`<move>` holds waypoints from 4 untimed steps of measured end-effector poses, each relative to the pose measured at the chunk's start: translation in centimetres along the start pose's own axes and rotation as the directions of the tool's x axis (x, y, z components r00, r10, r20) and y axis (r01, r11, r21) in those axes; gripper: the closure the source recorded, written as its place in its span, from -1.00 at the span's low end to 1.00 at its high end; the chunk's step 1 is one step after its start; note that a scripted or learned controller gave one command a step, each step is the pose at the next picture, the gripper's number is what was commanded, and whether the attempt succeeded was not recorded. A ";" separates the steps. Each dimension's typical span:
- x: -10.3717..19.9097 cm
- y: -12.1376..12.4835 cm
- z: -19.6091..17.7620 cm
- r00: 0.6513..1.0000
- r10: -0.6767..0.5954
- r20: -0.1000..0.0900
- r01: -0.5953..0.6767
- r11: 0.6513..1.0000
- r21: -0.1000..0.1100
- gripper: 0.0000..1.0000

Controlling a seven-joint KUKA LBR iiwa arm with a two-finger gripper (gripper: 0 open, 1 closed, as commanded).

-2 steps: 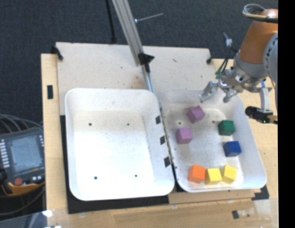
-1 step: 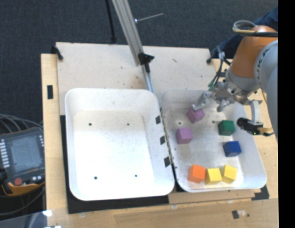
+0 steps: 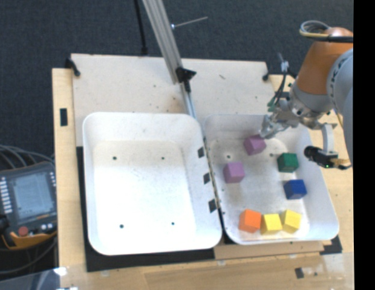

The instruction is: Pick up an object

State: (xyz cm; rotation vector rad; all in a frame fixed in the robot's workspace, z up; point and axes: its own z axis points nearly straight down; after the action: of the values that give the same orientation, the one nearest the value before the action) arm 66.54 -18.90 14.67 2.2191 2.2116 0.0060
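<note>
The right bin (image 3: 320, 219) holds several small blocks. Two purple blocks lie there, one (image 3: 254, 144) toward the back and one (image 3: 234, 171) nearer the middle. A green block (image 3: 288, 162) and a blue block (image 3: 294, 188) lie to the right. An orange block (image 3: 250, 220) and two yellow blocks (image 3: 271, 223) (image 3: 291, 220) line the front wall. My gripper (image 3: 270, 129) hangs just above and to the right of the rear purple block, with nothing visibly between its fingers.
The left bin (image 3: 94, 162) stands beside the right one, the two walls meeting near the middle. A slanted aluminium post (image 3: 166, 35) rises behind the bins. A teach pendant (image 3: 27, 198) lies off the bench at the left.
</note>
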 end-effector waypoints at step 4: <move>9.7 0.8 -11.4 1.000 -0.011 -0.005 0.011 1.000 0.008 1.00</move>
State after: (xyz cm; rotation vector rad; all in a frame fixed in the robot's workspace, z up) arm 67.28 -9.15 26.00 2.2136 2.2297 0.0027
